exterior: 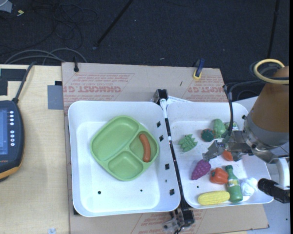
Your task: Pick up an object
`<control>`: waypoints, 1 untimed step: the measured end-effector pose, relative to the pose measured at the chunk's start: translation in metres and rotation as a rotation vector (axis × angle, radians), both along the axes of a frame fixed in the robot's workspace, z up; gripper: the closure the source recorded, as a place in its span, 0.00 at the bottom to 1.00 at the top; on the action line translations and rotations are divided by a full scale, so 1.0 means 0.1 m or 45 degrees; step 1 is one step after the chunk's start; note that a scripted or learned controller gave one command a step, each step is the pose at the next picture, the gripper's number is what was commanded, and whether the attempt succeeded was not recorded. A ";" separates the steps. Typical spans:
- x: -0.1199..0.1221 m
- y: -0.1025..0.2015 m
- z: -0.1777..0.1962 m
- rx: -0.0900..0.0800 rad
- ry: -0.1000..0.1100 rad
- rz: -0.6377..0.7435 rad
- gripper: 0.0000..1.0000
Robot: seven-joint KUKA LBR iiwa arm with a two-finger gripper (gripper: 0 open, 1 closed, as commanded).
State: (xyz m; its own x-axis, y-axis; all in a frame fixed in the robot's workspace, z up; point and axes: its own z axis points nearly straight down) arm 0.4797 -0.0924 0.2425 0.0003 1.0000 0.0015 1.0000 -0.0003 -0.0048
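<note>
My gripper (223, 152) is low over the right bin (195, 112), reaching in from the right, and looks open. A small orange-red piece (227, 155) lies between its grey fingers (210, 153), though I cannot tell whether they touch it. Toy foods lie around it: purple grapes (200, 169), a red pepper (218, 176), a green bottle (234, 185), a corn cob (214, 197), a leafy green piece (187, 143), a dark green piece (207, 135) and a light green vegetable (218, 126).
The left bin (83, 179) holds a green divided plate (118, 149) with a sausage (145, 146) in its right compartment. A control pendant (2, 135) rests on the wooden bench at far left. A black divider (170, 155) separates the bins.
</note>
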 end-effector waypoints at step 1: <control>0.00 0.00 0.10 0.001 0.004 -0.002 1.00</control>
